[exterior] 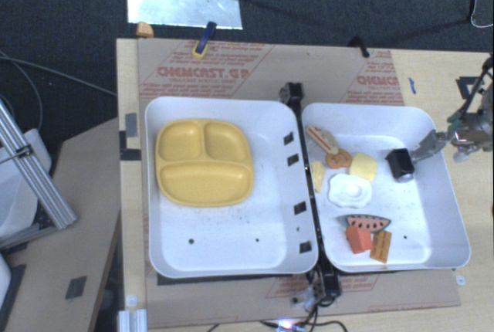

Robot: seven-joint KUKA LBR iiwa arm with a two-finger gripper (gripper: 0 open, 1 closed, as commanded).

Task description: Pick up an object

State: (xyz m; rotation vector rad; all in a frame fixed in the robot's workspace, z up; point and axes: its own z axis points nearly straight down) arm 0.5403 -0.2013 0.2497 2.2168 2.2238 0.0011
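Yellow block sitting in the right bin, left of the black gripper. Can't tell how the gripper stands. Best to go down straight over one toy, then squeeze.

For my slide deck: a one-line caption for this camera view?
Pincer low in the right bin beside toy food; yellow divided plate in the left bin.

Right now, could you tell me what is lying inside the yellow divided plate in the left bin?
The yellow divided plate in the left bin shows three bare compartments with nothing lying in them. Whatever sits beneath the plate is covered by it.
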